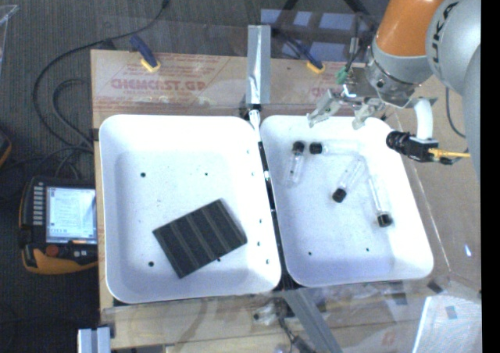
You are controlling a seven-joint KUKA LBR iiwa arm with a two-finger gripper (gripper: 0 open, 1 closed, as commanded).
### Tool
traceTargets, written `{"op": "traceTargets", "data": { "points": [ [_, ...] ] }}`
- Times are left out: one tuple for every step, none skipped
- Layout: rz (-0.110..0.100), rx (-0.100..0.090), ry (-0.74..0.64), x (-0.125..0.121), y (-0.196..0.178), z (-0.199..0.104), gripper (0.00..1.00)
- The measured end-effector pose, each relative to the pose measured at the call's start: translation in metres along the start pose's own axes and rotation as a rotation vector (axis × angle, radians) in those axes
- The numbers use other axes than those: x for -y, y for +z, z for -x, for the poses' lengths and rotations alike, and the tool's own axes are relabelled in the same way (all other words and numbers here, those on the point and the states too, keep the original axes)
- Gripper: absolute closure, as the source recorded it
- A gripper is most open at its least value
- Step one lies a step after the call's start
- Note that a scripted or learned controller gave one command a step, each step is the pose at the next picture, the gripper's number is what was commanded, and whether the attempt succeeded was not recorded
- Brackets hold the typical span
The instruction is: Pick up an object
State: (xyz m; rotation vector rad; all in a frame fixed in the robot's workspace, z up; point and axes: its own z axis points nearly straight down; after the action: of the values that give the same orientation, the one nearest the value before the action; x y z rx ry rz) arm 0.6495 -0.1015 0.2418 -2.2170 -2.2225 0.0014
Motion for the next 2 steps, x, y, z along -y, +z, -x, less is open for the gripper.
{"op": "traceTargets", "data": {
  "points": [
    [-0.002, 0.000, -0.011, 0.090, 0.130, 0.042, 0.00],
    [0.013, 0.003, -0.070, 0.046, 0.151, 0.040, 0.00]
  ]
}}
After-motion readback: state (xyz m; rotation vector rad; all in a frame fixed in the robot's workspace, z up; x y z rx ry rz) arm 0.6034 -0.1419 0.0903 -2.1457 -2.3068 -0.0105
